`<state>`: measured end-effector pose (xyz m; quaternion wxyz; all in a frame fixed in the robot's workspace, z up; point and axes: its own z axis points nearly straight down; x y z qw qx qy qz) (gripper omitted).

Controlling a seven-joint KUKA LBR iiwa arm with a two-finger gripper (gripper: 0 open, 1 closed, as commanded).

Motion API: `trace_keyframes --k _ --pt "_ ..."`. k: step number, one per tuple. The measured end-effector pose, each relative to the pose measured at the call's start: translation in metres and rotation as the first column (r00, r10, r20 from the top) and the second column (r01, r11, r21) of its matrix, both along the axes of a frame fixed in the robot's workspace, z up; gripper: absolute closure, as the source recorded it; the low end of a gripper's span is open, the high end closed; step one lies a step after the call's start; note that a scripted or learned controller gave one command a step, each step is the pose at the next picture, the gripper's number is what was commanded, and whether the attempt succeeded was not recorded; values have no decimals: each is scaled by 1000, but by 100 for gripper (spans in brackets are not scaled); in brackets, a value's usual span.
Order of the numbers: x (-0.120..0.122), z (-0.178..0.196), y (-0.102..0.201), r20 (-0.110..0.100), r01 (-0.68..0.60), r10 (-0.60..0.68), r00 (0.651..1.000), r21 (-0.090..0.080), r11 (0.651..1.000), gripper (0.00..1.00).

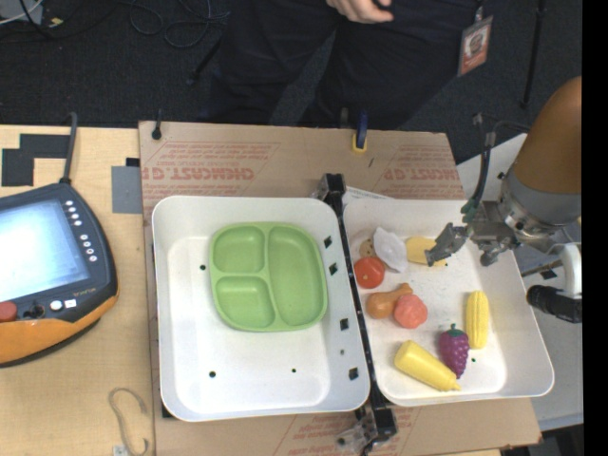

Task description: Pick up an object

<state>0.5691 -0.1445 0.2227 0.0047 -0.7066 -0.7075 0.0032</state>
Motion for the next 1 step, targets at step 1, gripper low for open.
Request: trace_keyframes --k 1 --pt "3 7 0 13 -3 3 1000 -2 1000 0"
